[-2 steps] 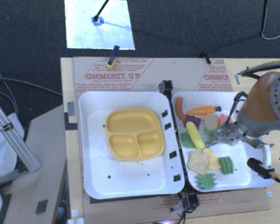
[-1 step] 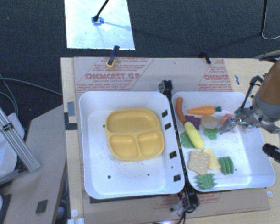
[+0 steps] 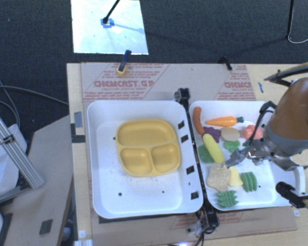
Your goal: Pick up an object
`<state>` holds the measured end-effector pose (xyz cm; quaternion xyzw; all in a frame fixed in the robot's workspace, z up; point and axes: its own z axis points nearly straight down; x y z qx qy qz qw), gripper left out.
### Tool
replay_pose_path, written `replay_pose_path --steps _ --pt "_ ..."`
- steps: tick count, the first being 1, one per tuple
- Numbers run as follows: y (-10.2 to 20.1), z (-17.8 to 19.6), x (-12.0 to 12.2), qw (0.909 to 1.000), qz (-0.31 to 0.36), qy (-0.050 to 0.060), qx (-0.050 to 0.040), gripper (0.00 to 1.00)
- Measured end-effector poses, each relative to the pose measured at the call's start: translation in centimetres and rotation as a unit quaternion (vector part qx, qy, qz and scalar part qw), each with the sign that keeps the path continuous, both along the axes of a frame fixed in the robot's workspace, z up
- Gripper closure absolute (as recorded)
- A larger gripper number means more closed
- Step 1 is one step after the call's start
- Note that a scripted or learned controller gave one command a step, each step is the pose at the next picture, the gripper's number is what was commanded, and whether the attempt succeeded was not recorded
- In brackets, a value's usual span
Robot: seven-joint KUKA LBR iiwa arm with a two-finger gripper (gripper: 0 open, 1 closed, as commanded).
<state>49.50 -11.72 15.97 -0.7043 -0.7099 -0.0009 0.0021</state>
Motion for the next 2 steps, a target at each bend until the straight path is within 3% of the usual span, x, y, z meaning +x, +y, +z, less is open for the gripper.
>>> replay_pose_path --steps 1,2 --pt "8.1 2.6 -0.7 1.0 0.002 -0.003 -0.0007 0.0" --pt "14.9 2.4 0.2 1.0 0.002 -0.002 -0.0007 0.0"
